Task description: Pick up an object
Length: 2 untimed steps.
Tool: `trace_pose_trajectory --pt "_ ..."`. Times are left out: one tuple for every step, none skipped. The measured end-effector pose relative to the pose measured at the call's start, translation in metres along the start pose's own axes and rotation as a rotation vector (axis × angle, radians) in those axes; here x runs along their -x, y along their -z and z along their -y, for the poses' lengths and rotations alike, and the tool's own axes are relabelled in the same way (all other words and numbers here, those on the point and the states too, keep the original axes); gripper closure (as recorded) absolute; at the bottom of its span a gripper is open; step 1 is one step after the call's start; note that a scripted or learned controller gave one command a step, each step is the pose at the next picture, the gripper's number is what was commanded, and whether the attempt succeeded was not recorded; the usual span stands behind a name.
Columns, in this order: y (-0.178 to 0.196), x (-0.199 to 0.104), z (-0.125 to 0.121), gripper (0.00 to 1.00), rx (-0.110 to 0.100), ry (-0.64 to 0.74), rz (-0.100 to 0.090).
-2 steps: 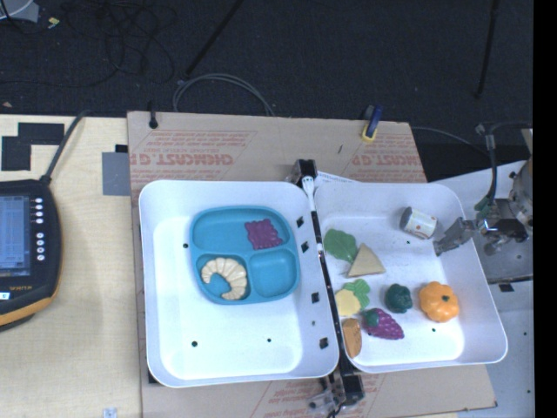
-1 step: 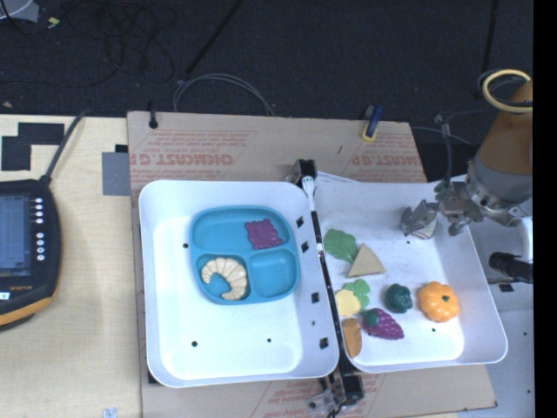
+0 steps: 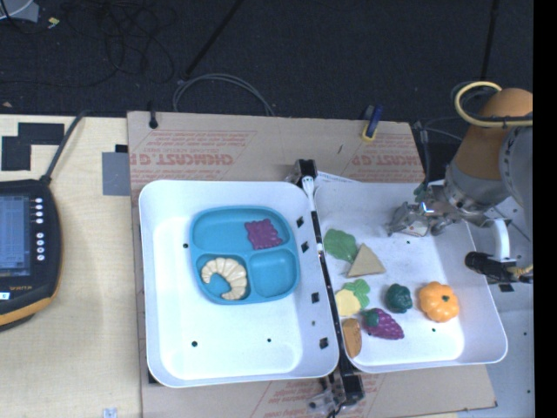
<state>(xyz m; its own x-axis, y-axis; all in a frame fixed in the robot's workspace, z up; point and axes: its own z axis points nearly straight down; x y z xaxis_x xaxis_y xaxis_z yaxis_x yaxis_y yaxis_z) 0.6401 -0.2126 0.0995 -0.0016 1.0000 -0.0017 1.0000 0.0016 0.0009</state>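
Right bin point(image 3: 474, 342): purple grapes point(image 3: 383, 324) long axis left-right; jaws' point(image 3: 411, 223) opening indiscernible.

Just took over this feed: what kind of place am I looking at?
Likely a robot lab test bench, not a kitchen: two white bins on taped cardboard, toy food like the orange pumpkin, and a teach pendant beside loose cables.

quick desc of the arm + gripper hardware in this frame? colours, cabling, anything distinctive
The arm is grey, with an orange band near its upper end. A pale yellow cable loops beside the band. A black fitting with a white cable juts out lower down. The gripper is small, metallic grey, with a faint blue glint on its body.
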Motion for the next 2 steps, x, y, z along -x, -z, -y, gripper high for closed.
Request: trace_pose_trajectory --pt "0.0056 -0.0001 0.0037 1.0 -0.021 0.005 -0.003" --pt "0.0065 -0.0005 0.002 0.0 -0.014 0.006 -0.002"
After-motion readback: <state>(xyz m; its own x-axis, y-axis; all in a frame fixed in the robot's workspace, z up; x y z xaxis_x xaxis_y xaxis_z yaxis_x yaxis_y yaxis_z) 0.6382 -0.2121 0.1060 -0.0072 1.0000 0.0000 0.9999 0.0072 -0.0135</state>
